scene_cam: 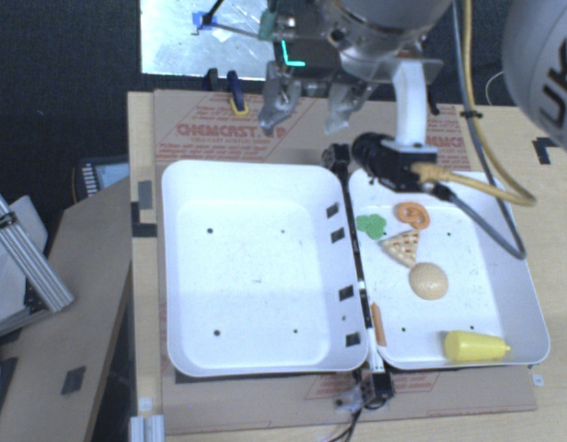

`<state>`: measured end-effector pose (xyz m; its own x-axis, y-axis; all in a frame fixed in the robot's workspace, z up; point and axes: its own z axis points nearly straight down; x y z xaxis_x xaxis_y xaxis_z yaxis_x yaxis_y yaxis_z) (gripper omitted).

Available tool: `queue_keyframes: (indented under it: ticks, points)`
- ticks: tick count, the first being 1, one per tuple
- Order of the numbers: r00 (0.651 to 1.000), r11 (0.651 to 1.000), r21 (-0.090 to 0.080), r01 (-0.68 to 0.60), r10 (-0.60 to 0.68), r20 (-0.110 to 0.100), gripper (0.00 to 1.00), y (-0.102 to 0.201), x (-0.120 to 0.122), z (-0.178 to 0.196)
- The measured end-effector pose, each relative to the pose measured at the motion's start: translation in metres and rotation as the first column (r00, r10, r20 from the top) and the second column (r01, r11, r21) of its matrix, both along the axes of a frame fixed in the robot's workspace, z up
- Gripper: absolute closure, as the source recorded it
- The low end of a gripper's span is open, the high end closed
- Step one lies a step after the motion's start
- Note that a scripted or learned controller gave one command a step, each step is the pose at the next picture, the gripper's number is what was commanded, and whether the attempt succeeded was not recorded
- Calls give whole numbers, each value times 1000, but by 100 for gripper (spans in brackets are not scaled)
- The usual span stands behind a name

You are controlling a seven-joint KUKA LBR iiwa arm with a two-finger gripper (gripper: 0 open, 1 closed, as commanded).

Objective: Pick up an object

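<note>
Nearest, in the right bin point(527, 316), a yellow corn-shaped toy point(475, 344) lies on its side by the near rim; it looks light, hard and smooth, best pinched across its thick middle. An orange carrot stick point(377, 324) lies against the left wall, awkward to reach. Farther in sit a round tan bun point(429, 280), likely to roll, a wedge of cracker point(401, 246), a pretzel point(412, 215) and a green leaf point(371, 225), all flat and thin. Beyond the left bin point(182, 247), the gripper point(309, 113) hangs with its two fingers spread apart, holding nothing.
</note>
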<state>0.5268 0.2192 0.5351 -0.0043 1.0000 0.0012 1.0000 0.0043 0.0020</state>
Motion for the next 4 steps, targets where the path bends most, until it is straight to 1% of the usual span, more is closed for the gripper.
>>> queue_keyframes:
  ticks: [4]
  points:
    - [1000, 1000, 0, 0, 0, 0, 0, 0, 0, 0]
